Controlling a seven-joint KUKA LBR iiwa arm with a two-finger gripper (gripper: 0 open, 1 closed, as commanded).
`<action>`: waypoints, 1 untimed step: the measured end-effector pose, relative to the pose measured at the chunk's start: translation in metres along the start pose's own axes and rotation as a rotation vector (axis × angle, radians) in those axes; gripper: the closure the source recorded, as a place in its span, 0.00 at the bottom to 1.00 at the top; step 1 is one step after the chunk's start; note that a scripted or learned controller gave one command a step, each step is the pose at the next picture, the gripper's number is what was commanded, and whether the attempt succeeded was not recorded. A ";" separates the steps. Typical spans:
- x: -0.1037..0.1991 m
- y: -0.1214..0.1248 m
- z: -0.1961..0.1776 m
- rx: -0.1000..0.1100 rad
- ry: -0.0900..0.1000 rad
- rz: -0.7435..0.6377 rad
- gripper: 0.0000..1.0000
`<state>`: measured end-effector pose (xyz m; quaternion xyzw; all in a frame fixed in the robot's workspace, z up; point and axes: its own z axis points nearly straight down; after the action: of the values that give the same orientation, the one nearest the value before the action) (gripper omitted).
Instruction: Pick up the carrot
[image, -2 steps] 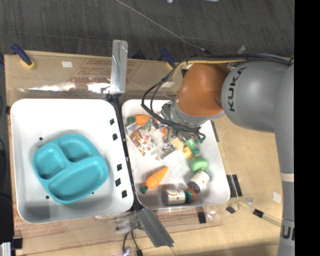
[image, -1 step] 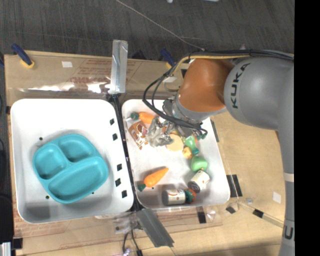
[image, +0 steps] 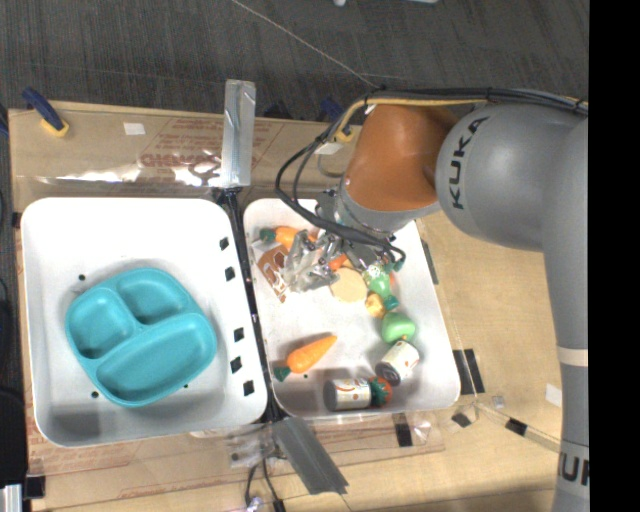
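Carrot (image: 310, 353), a smooth orange taper with a green stub, lies loose low in the right bin (image: 432, 300). My metal pincer (image: 312, 262) hangs above the upper clutter; I cannot tell its state.

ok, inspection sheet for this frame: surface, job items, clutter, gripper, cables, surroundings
Surface: two white bins side by side, left bin and right bin, on a cardboard-covered bench.
Job's things: carrot lying loose in the right bin, toward its near end.
Clutter: teal divided plate in the left bin; small bottle, can, green pear and other toy food in the right bin.
Gripper: gripper low over the right bin's far end, apart from the carrot.
Cables: black cables looping by the wrist.
Surroundings: dark floor.
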<state>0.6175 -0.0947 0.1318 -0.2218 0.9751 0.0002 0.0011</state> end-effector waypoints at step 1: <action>0.034 0.055 -0.062 0.001 0.000 -0.190 1.00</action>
<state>0.5630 -0.0595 0.1939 -0.3135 0.9496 -0.0006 0.0014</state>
